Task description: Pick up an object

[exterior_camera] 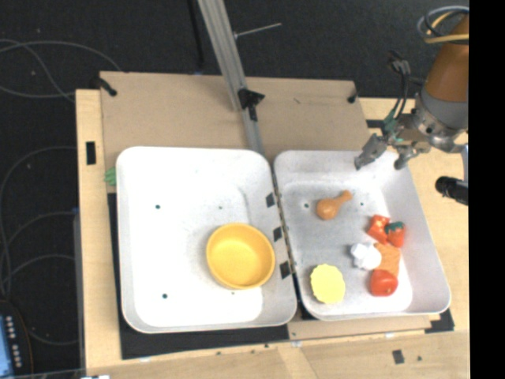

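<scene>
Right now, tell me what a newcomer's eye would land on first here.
The yellow bowl stands out first, sitting alone in the left bin near its lower right corner. Next comes the bright cluster in the right bin: a red pepper, a tomato, a yellow round piece and an orange drumstick-like piece. The gripper hangs open over that bin's upper right corner, holding nothing.

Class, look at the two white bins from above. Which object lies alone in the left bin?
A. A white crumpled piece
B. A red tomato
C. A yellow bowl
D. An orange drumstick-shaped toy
C: the yellow bowl sits by itself in the left bin, while the other small items, such as the orange drumstick-shaped toy, lie in the right bin.
</scene>
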Controlling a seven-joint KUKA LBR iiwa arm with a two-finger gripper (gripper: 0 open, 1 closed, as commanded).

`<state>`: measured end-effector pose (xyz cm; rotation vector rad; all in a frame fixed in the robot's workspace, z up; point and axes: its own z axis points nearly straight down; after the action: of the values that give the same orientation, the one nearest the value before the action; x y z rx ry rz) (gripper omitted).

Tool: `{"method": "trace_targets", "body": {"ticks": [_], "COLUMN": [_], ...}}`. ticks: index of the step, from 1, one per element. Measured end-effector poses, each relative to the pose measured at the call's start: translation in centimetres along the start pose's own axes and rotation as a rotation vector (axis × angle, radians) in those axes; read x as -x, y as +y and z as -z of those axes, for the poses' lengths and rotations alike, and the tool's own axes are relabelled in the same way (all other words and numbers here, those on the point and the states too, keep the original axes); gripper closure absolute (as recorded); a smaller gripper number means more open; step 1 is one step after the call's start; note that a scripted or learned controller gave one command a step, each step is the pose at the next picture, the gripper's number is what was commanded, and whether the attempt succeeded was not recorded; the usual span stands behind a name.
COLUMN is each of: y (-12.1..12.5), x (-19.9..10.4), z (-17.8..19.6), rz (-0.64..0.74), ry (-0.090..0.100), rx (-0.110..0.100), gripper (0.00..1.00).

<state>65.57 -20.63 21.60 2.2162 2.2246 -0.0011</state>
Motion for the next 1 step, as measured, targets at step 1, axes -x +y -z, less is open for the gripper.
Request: {"method": "trace_targets", "body": {"ticks": [1], "y": [-0.02], "x": [0.06], "z": [0.01], "rz": [0.001], "ry": [-0.002], "rx": [-0.001], "gripper": [0.00]}}
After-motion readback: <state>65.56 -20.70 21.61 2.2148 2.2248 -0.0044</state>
